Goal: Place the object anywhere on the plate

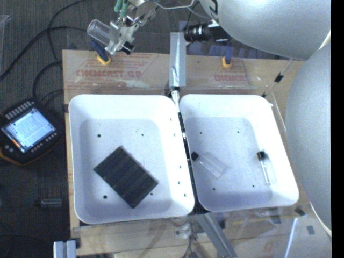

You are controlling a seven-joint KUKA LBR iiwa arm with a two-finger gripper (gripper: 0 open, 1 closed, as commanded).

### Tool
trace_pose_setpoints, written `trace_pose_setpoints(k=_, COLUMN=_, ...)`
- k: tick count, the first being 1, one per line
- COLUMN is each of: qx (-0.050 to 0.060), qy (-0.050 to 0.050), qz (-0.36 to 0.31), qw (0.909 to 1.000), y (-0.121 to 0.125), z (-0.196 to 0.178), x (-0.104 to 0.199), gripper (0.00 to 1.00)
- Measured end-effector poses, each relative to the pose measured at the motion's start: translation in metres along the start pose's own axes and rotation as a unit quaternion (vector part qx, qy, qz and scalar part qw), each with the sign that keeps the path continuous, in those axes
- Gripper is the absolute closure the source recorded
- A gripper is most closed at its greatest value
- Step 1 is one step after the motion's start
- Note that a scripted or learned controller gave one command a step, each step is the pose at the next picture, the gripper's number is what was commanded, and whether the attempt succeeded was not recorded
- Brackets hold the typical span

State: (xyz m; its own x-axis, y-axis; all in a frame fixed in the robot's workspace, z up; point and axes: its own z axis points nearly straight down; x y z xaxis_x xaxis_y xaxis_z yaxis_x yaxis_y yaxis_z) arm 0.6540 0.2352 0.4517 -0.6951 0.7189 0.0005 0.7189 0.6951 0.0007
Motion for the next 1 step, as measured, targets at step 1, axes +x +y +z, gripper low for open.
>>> trace_pose_setpoints(k=1, qx=0.0, qy=0.0, qz=0.0, qw=1.0, y=0.0006, z=-0.009, x=0.0, gripper=1.0)
